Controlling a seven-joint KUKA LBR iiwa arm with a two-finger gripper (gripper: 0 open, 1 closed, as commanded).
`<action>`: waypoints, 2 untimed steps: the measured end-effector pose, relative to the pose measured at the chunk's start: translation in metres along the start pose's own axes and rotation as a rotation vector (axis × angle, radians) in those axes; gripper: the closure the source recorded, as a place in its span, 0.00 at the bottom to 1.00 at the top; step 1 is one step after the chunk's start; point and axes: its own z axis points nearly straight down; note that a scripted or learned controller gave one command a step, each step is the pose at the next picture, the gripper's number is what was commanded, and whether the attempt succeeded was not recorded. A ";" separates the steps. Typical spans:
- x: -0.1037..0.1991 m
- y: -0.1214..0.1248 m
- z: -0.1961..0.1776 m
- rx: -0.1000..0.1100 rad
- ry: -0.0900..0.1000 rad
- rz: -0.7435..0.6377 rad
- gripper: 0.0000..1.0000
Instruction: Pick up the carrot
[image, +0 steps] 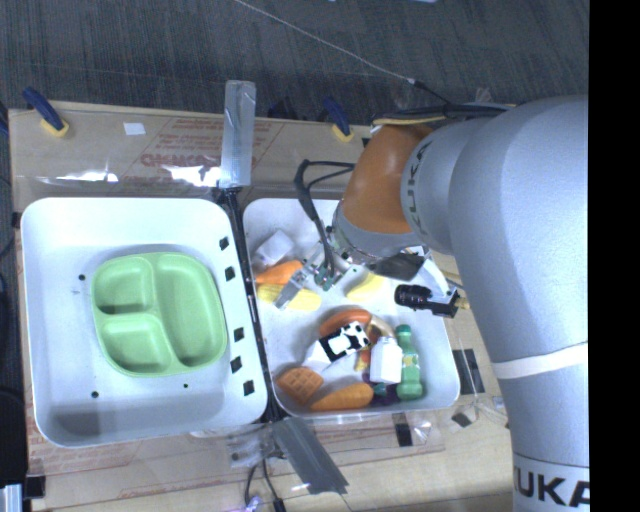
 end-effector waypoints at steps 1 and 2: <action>-0.003 0.002 -0.015 -0.004 -0.010 -0.011 1.00; 0.010 0.061 -0.106 0.014 0.012 0.706 1.00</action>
